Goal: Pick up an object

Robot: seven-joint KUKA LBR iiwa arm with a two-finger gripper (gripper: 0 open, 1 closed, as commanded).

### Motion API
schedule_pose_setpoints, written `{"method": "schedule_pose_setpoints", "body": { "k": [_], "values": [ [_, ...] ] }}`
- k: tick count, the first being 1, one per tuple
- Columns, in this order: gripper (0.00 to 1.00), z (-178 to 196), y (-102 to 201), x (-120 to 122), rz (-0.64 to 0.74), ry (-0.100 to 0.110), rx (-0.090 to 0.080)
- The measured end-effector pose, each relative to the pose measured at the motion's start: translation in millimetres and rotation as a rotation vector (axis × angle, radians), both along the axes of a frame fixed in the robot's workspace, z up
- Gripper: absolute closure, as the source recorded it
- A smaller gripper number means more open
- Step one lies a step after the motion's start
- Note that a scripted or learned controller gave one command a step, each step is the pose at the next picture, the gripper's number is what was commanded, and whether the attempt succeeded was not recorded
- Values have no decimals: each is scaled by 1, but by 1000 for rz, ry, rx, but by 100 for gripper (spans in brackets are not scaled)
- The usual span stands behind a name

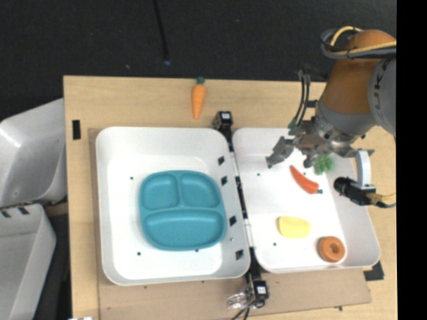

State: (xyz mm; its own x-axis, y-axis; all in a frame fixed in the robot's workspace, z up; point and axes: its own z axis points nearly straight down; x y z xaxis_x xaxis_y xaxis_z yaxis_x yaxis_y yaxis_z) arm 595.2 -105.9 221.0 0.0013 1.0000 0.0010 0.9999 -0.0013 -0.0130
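1. Camera view, from above: the gripper (293,153) hangs over the far part of the right bin (261,145); I cannot tell its grasp state.
2. A red pepper (304,179) lies just near and right of it, long axis slanting from far-left to near-right.
3. A yellow piece (293,227) and a brown ring (331,249) sit nearer, well apart.
4. White floor around the pepper gives room.
5. The left bin (113,152) holds a blue tray (181,209); a carrot (198,98) lies on the bench (133,99).
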Motion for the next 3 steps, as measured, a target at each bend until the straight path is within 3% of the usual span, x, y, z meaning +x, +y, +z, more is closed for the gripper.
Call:
{"method": "schedule_pose_setpoints", "body": {
  "k": [1,3],
  "values": [
    [0,8,0,3,2,-14,-1],
    [0,-118,2,-3,-1,-8,-2]
  ]
}}
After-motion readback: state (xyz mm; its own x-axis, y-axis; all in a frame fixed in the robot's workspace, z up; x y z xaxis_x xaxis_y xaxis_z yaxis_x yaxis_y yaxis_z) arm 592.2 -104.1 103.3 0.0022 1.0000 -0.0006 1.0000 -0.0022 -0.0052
